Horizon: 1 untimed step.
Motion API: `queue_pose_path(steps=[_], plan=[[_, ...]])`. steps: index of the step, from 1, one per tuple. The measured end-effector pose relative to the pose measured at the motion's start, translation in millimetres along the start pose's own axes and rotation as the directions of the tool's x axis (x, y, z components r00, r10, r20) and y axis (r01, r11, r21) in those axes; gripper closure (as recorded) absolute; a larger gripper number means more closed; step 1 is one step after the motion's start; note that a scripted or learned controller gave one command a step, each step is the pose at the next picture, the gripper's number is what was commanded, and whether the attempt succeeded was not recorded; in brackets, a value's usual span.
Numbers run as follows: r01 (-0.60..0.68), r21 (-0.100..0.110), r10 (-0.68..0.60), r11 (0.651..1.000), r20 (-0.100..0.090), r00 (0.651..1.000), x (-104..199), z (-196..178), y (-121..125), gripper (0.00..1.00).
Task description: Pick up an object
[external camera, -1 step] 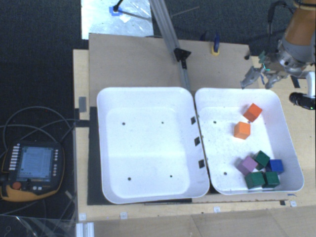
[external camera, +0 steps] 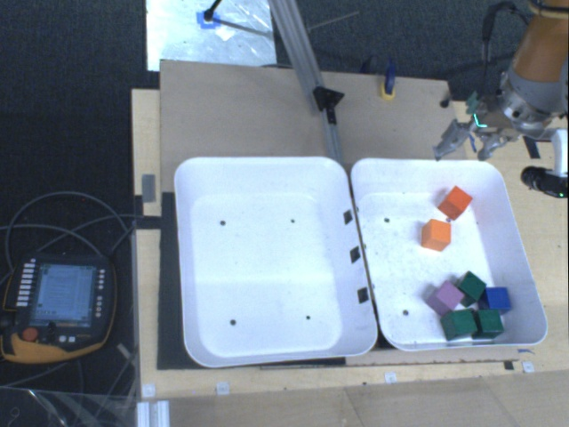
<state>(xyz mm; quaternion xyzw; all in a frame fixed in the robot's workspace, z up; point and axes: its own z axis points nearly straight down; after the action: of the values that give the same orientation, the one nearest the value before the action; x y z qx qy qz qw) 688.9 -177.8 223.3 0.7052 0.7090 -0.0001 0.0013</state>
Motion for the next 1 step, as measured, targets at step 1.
queue_pose_path(steps=[1], plan=[[0.000,0.003,0.000,1.000,-0.001,1.000,6.2,42.9,-0.7,0.00]])
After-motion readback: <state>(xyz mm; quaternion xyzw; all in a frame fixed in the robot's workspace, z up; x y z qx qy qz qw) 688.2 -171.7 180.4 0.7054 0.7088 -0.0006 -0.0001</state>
